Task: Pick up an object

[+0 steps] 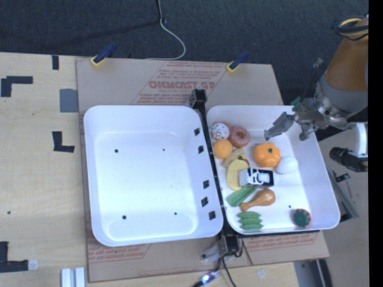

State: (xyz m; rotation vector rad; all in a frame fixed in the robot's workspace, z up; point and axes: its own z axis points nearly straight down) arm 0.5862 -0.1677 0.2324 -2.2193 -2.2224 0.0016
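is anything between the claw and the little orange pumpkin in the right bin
Nothing visible stands in the way. The claw sits over the right bin near its far right side, and the orange pumpkin lies just below and left of it in the picture with bare bin floor between. A white ball sits against the pumpkin's right side.

The grey arm's end effector (291,126) hangs over the far right part of the right shallow white bin (320,184), its two dark fingers spread apart with nothing between them. Below it in that bin lie a small orange pumpkin (267,154), a white egg-like ball (287,165), a pink ringed doughnut (240,137), a round orange fruit (222,149), a brown drumstick (260,199) and green pea pods (250,220). The left shallow white bin (105,124) sits just beside it on the cardboard-covered surface (173,85).
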